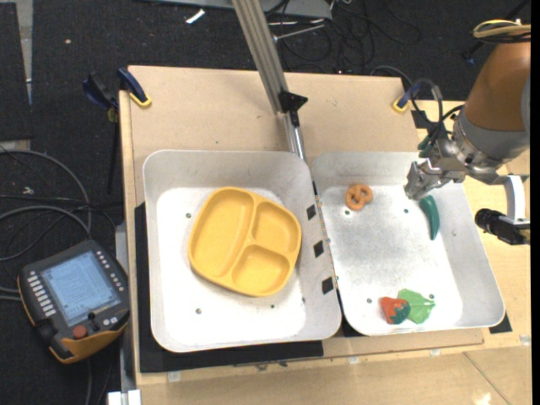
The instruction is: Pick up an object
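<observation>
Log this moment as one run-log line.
gripper above teal pepper in right bin | pretzel, strawberry untouched | nothing lifted

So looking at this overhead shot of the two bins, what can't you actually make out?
- Gripper in the camera view: whether it grips the teal object below it is too small and blurred to tell.
- Arm: cut off by the view's right edge.
- Red and green objects in the right bin: overlapping, shapes unclear.
- Orange piece: too small to identify.
</observation>
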Action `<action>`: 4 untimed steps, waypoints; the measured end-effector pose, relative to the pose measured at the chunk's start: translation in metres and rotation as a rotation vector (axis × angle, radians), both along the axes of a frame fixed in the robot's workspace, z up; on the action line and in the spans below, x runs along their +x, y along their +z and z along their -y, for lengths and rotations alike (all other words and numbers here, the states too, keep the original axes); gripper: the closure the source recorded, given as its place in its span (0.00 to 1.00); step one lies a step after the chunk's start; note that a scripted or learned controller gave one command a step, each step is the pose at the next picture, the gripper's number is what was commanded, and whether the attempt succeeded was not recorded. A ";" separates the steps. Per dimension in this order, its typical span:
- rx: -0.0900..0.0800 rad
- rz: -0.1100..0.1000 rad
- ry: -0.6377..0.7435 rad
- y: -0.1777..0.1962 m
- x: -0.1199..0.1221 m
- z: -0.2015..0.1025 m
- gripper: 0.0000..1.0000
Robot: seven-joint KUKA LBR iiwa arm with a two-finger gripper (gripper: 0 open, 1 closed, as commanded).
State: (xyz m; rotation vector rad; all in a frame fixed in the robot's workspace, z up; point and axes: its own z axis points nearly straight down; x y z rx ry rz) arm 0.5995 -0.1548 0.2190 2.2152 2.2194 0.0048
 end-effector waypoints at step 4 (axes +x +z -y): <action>0.004 -0.009 0.006 0.022 0.001 -0.155 1.00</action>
